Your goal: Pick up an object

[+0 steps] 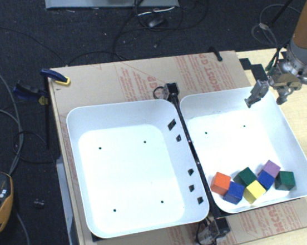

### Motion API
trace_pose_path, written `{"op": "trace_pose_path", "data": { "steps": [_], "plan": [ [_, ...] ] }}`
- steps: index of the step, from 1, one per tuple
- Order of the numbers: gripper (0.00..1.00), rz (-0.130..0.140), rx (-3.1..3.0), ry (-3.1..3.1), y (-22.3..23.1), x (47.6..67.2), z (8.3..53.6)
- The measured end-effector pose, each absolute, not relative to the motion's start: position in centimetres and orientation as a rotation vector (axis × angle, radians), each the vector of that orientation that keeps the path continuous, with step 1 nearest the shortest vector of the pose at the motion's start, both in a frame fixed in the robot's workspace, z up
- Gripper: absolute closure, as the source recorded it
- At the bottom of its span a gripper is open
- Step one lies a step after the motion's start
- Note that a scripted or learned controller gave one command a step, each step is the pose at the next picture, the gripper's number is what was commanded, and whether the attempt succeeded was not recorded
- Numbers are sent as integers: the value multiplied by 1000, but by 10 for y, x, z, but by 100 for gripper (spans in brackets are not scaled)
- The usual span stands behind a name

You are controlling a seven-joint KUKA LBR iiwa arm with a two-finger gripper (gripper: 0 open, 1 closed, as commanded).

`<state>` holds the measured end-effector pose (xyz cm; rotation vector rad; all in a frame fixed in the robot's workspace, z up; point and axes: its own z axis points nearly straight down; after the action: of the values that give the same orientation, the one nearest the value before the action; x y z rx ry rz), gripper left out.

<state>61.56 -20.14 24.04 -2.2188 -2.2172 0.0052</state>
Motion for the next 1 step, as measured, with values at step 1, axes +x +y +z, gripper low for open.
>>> {"op": "trace_pose_path", "data": {
  "steps": [1],
  "plan": [
    [0, 0, -2221, -2222, -201, 617, 244]
  ]
}}
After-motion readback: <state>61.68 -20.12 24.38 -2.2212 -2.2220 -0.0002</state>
